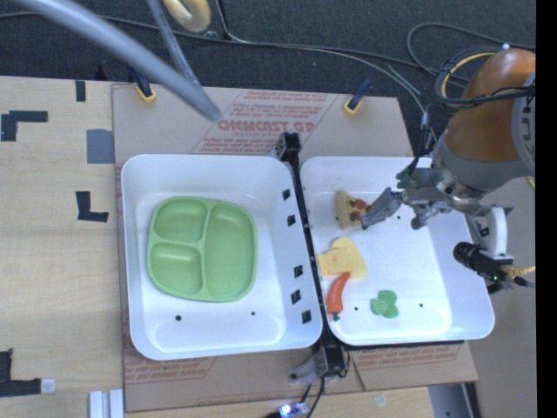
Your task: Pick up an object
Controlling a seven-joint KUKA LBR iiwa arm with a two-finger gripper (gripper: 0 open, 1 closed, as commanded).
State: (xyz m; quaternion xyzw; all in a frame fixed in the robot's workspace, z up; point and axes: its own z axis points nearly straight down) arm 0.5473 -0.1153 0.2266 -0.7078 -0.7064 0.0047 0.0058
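The right bin [435, 320] holds several small toy foods. A pizza-slice-like piece [350, 207] lies near its back left. A yellow cheese wedge [342, 259] sits by the divider, with an orange-red pepper [337, 293] just in front of it. A green broccoli piece [385, 304] lies toward the front. My gripper [402, 210] hangs over the right bin's back half, right of the pizza piece. Its two dark fingers [379, 209] stand spread apart with nothing between them.
The left bin [139, 320] bears a green divided plate [203, 248]. A black divider [302, 251] runs between the bins. Cables trail behind the bench at the back right. A grey pole [113, 37] crosses the upper left.
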